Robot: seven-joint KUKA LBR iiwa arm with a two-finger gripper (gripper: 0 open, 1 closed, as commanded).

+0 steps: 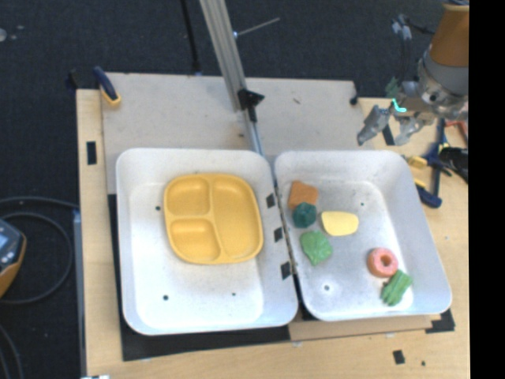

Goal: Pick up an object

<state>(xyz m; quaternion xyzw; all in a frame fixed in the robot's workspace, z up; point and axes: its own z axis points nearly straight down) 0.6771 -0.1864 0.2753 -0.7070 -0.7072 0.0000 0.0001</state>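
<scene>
Pale wooden bench [189, 117], two white bins, claw [387, 125] raised at the far right.
Fingers are seen apart, nothing gripped; the toys lie below-left in the right bin [418, 212], donut [383, 262] nearest the green piece [396, 287].

Six small toys lie loose in the right bin. An orange block [303, 192] touches a dark green ball [304, 215]. A yellow oval [340, 224], leafy green piece [316, 248], pink ring [383, 262] and green chunk [396, 287] lie apart.

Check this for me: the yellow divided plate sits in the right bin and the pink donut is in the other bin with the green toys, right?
Not quite. The camera view shows the yellow divided plate in the left bin, not the right one. The pink donut lies in the other bin, the right bin, with the green toys.
</scene>
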